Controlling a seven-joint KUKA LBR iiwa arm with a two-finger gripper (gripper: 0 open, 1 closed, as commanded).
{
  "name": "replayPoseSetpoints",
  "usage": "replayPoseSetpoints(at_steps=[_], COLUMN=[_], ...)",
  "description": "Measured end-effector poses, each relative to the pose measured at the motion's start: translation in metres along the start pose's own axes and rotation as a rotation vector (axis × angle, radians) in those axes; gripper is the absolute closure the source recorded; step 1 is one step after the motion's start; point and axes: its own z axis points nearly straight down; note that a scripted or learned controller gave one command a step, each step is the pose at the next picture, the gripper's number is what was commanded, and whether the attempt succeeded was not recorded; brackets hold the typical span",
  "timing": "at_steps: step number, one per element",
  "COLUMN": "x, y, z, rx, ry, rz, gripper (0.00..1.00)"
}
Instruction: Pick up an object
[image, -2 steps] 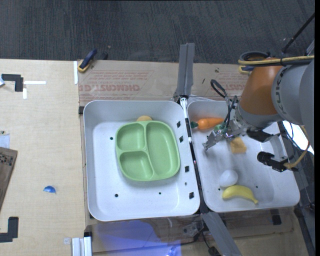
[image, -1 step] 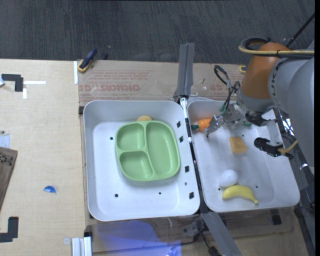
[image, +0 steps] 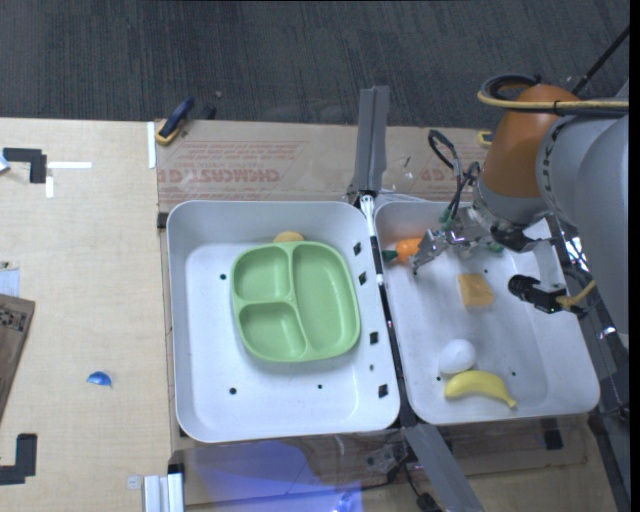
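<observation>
I see the arm (image: 560, 150) reaching in from the right, its hand (image: 440, 245) low over the far left corner of the right bin (image: 560, 395). I cannot tell how the hand is set. Just beside it lies a small orange piece (image: 408, 247), against the bin's left wall. In the same bin I see a tan block (image: 476, 290) near the middle, a white egg (image: 458, 355) and a banana (image: 480, 386) just beside it at the near side. The left bin (image: 200, 400) holds a green divided plate (image: 296, 300), with a small yellow thing (image: 288, 237) at its far edge.
</observation>
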Motion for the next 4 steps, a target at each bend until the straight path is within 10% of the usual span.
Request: replayPoseSetpoints(at_steps=[1,2,3,4], x=[0.008,0.067,0.078,0.007], y=[0.009,-0.017,0.001,-0.018], z=[0.003,-0.100,-0.100,-0.003], rx=[0.017,0.000,-0.001,-0.002], ry=[0.001,0.000,-0.001,-0.001], rz=[0.063,0.217,-0.052,-0.218], gripper=[0.00,0.00,0.00,0.00])
